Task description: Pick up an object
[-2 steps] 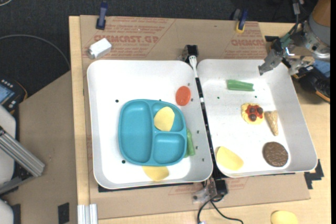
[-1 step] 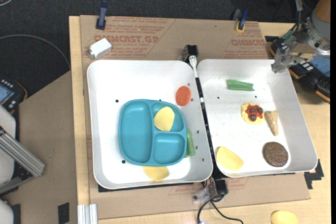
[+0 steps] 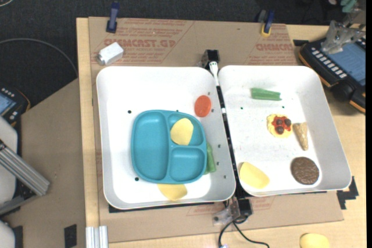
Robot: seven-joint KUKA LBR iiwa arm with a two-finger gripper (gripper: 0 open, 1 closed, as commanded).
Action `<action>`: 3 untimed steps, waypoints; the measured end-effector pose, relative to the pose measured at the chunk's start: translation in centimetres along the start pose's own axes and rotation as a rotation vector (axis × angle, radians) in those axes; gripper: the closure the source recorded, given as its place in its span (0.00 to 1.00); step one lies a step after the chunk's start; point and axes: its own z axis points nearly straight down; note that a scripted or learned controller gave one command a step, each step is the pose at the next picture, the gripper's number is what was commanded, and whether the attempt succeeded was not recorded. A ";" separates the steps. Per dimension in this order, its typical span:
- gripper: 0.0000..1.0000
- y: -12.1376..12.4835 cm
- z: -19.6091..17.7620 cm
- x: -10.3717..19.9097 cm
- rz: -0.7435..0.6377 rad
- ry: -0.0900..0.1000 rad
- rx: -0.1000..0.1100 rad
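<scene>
The left bin [image 3: 110,125] holds a teal divided plate [image 3: 154,148] with a yellow piece [image 3: 182,131] lying on it. An orange-red round piece [image 3: 203,105] lies behind the plate, a yellow slice [image 3: 172,190] in front of it, and a green piece [image 3: 210,160] at its right edge. In the right bin [image 3: 325,107] lie a green pod [image 3: 265,94], a small yellow tart with red dots [image 3: 279,125], a tan cone [image 3: 301,135], a brown round cookie [image 3: 304,171] and a yellow wedge [image 3: 253,176].
A small white block [image 3: 110,53] rests on the cardboard behind the left bin. Blue clamps [image 3: 113,17] [image 3: 267,22] grip the board's far edge. A tablet device [image 3: 340,61] sits at the right. A yellow object [image 3: 314,240] lies off the board at the front right.
</scene>
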 end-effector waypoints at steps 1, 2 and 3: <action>1.00 -7.5 8.8 4.6 0.002 0.008 0.029; 1.00 -6.5 -3.3 9.9 -0.004 0.003 0.002; 1.00 -12.4 2.5 12.2 0.002 0.006 0.027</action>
